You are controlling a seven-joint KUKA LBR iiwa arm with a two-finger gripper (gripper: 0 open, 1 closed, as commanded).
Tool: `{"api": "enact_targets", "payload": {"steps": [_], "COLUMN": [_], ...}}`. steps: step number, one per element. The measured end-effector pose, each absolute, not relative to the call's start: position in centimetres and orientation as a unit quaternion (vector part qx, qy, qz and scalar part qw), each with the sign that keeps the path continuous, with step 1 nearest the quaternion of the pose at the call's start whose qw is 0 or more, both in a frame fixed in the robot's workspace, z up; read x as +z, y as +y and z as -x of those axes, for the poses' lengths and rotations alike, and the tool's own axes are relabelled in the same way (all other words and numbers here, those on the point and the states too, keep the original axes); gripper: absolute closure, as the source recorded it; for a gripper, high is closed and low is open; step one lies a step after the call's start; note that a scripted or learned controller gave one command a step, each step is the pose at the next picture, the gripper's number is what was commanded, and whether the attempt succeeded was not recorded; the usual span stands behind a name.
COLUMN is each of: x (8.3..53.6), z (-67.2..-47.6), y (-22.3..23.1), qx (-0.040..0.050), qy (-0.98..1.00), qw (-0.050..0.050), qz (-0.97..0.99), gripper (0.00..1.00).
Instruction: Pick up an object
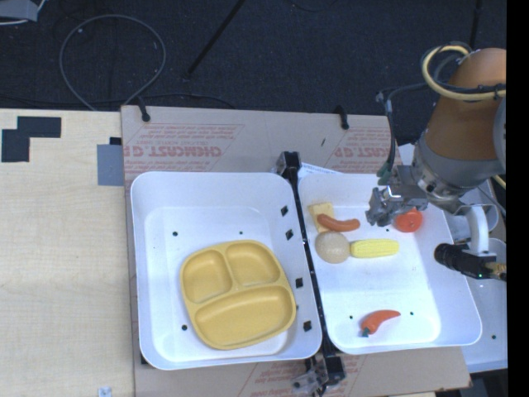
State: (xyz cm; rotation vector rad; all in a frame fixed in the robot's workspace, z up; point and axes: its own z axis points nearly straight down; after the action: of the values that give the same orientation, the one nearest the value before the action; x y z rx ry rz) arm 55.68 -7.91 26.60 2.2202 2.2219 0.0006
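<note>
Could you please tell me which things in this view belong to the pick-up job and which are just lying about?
Belongs to the job:
- two-finger gripper, above the right white bin
- round red toy tomato beside it
- yellow toy corn cob
- red hot dog
- beige ball
- red-orange chilli pepper

Lying about:
- yellow compartment plate in the left white bin
- cardboard sheet

Both white bins (216,190) look like smooth plastic with a slight sheen. The yellow divided plate (238,294) is smooth, matt plastic. The toy foods seem plastic too: the corn cob (374,249) is bumpy, the pale ball (332,247) smooth and dull, the red chilli (379,321) and tomato (408,220) faintly glossy. Under the bins lies brown printed cardboard (215,143), matt. The table (58,255) is pale wood, flat in finish. The gripper (385,205) is dull grey metal; the arm's orange band (467,110) is smooth with a soft shine.
</note>
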Motion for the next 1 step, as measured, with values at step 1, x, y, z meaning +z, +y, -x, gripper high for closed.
{"api": "enact_targets", "payload": {"steps": [1], "x": [26.14], "z": [-56.2], "y": [-1.79], "qx": [-0.0006], "qy": [0.709], "qw": [-0.001], "qz": [-0.706], "gripper": [1.0]}}
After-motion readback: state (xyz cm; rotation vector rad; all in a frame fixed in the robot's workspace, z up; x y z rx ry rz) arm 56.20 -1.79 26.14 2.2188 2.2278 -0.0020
